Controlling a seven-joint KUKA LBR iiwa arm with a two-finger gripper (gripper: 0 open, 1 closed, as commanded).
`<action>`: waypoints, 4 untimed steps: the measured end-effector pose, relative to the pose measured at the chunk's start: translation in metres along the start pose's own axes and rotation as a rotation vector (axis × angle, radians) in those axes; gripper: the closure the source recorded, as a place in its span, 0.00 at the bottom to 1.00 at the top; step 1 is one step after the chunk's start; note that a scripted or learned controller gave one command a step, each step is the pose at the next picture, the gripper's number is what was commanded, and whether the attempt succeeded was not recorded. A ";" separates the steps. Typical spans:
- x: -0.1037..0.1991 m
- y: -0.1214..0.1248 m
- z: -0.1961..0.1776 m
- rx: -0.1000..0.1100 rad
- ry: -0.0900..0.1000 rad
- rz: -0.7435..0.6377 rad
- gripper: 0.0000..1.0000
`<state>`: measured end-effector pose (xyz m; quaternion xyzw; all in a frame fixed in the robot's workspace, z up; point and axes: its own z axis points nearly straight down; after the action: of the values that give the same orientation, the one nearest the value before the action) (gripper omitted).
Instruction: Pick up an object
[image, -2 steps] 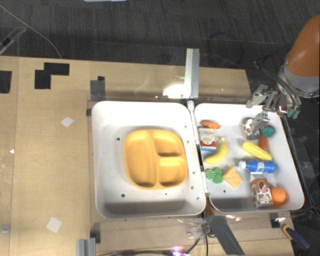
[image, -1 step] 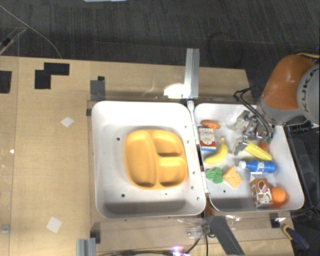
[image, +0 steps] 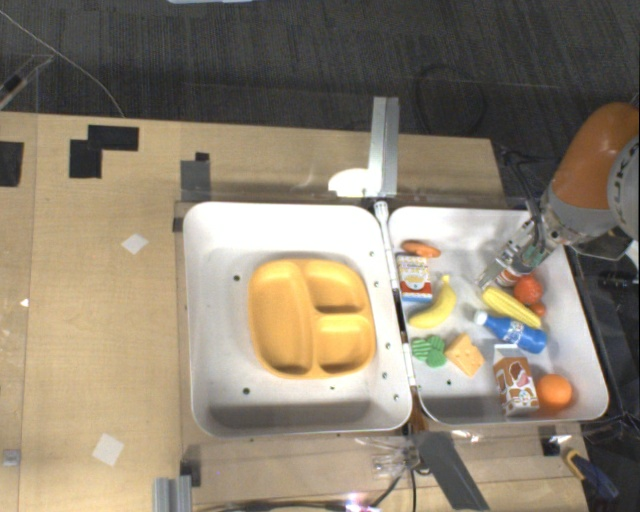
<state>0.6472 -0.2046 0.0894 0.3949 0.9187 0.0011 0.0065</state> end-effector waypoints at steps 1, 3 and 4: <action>-0.002 0.004 -0.015 -0.006 -0.011 -0.010 1.00; 0.088 -0.097 -0.109 0.004 0.004 0.178 1.00; 0.104 -0.114 -0.032 -0.004 -0.009 0.055 1.00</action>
<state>0.4930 -0.2075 0.1194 0.4198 0.9075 0.0010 0.0115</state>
